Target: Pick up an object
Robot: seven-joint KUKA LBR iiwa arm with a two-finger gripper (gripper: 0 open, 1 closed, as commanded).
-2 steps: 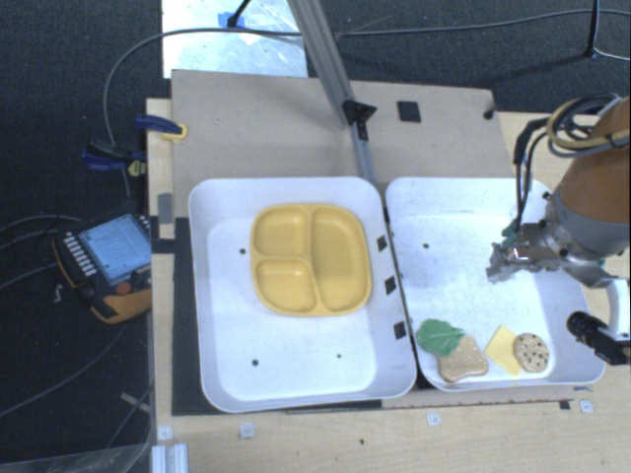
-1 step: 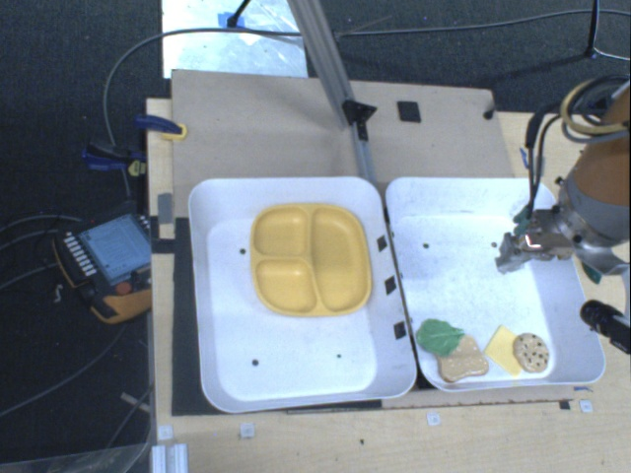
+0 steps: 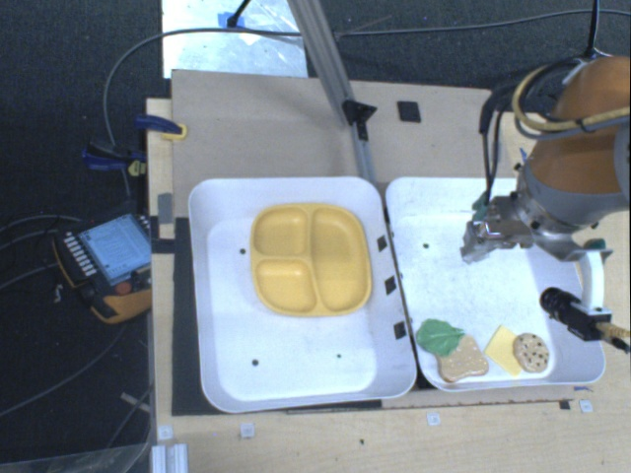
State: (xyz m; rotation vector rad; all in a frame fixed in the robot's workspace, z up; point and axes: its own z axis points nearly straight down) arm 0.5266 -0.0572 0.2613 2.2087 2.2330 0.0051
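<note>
Along the near edge of the right bin (image 3: 434, 215) lie a green leaf-shaped piece (image 3: 439, 336), a tan toast-shaped piece (image 3: 462, 362), a yellow cheese slice (image 3: 503, 349) and a round chocolate-chip cookie (image 3: 530, 352). My gripper (image 3: 480, 241) hangs over the middle of that bin, well above and behind these pieces, pointing left. Nothing shows between its fingers.
The left bin (image 3: 222, 363) carries a yellow divided plate (image 3: 311, 259). A grey pole (image 3: 330, 62) slants down to the seam between the bins. A black handle-like part (image 3: 567, 308) juts over the right bin's right side. Cables and a handheld device (image 3: 106, 254) lie off the bench at left.
</note>
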